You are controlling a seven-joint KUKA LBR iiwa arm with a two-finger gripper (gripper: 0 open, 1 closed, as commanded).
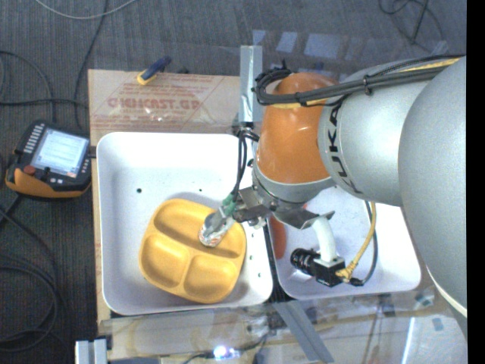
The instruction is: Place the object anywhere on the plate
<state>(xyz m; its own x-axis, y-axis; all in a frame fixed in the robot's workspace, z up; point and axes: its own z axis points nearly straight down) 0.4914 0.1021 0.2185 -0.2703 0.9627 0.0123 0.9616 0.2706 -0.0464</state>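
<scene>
A yellow divided plate (189,256) lies in the left white bin (129,173), toward its near right corner. My gripper (216,230) reaches over the wall between the bins and hangs above the plate's upper right compartment. A small pale, shiny object (211,236) shows at the fingertips, just over the plate. I cannot make out whether the fingers grip it or whether it rests on the plate.
The arm's orange band (295,139) and grey body cover most of the right bin (394,264). A black fitting with a yellow cable (322,268) hangs over that bin. A teach pendant (49,160) lies on the floor at the left.
</scene>
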